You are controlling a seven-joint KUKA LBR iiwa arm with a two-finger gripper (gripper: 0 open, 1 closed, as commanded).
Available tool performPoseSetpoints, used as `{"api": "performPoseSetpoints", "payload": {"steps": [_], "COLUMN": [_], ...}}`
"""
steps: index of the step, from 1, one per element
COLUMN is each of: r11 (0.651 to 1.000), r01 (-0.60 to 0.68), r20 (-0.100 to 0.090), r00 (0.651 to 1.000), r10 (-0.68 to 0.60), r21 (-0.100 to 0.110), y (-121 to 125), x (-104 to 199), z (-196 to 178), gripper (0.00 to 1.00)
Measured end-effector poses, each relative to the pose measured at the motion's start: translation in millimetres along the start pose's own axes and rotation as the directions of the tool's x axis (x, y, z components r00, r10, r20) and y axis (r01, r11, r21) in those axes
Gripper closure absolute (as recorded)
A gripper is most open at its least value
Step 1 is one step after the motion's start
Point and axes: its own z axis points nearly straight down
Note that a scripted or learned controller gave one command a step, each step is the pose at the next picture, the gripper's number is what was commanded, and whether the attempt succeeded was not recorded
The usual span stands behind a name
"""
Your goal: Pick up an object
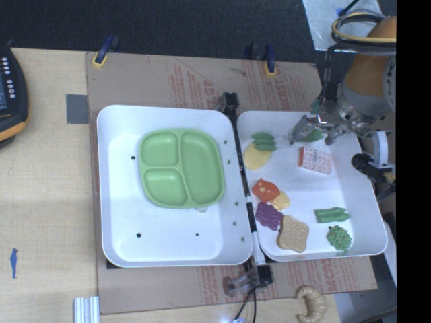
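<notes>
Right now I see my gripper (312, 130) spread open over the right bin (363, 247), a green piece (311, 134) between its fingers, so I'd descend straight, then close squarely, clear of the red-and-white packet (315, 159) nearby.

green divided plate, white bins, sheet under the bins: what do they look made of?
Green divided plate: likely molded plastic, matte to satin, with smooth rounded compartment ridges and uniform color.
White bins: probably thin formed plastic, slightly glossy, with rounded corners and soft highlights.
Sheet under the bins: looks like corrugated cardboard, brown and matte with faded red print, clamped at its far edge.
</notes>
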Motion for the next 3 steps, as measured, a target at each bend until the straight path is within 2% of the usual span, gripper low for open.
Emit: {"api": "performPoseSetpoints", "payload": {"steps": [1, 2, 3], "r11": [1.0, 1.0, 1.0], "r01": [0.003, 0.005, 0.005], "r20": [-0.004, 0.0, -0.003], "r00": [1.0, 1.0, 1.0], "r10": [-0.003, -0.005, -0.005], "r21": [0.008, 0.002, -0.005], "y": [-2, 7, 24], "x": [-24, -8, -26], "z": [47, 63, 63], "gripper": [0.0, 0.0, 0.0]}}
